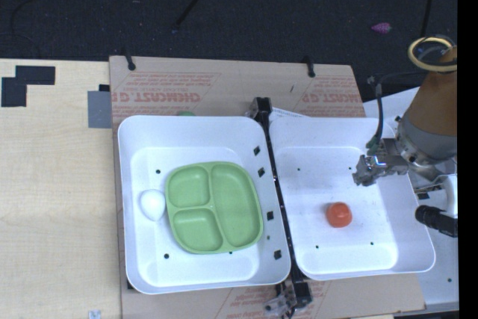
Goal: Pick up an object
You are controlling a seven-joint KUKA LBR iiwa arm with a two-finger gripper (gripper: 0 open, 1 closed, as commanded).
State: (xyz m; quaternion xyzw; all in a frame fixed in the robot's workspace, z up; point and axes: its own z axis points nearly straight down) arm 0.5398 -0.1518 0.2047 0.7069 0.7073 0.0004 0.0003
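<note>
The ball (339, 214), small and orange-red, lies on the floor of the right bin (314, 250), a little toward 5 o'clock of the bin's middle, and nothing touches it. I judge the pick as not yet made: the ball rests on the bin floor and I see nothing carried.

The gripper (367, 169) hangs at about 1 o'clock from the ball, near it but apart, over the bin's 3 o'clock half. Whether it is spread or closed I cannot tell (it reads as a small grey tangle at this slant). What is left, as I see it, is the whole grasp: travel toward 7 o'clock, descend, close, lift.

Room looks generous. The ball has bare white floor all round it, with the nearest wall at 6 o'clock and the divider (272, 190) between bins well off at 9 o'clock.

Further out, the left bin (142, 146) holds a green tray (213, 207) with an egg (152, 204) touching its 9 o'clock edge; both are well clear of my path.
</note>
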